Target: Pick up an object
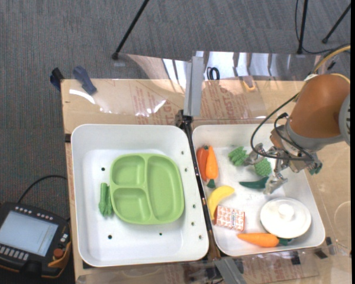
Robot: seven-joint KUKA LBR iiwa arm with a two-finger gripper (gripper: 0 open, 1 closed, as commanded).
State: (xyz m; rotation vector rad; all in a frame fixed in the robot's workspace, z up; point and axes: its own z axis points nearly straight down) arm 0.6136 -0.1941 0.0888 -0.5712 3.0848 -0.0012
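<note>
Table (83, 102) carries two bins; I note the right bin (317, 203) under the arm (319, 108). Step in hand, by my judgement: approach to a grasp. Fingers (276, 182) appear spread, holding nothing, just above the green broccoli piece (262, 168) and dark green pod (253, 184). Next move calls for lowering squarely, then closing.

No writing can be made out anywhere here
</note>
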